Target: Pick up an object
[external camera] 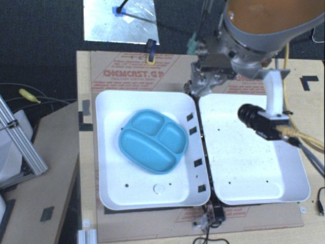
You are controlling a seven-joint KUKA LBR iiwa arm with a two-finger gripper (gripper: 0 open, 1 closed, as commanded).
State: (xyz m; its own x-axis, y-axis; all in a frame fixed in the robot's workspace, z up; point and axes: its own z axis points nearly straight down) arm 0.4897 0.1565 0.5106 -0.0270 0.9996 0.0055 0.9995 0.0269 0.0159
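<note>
A blue divided plate with three compartments lies flat in the left bin, slightly above its centre. My gripper hangs over the back rim where the two bins meet, up and to the right of the plate and apart from it. The grey wrist and orange band cover most of the gripper from above. A black cylindrical camera unit juts from the arm over the right bin.
A small clear disc rests on the left bin's floor near the front. Black clips line the seam between the bins. Yellow and grey cables cross the right bin's right side. A yellow-blue clamp stands behind the bins.
</note>
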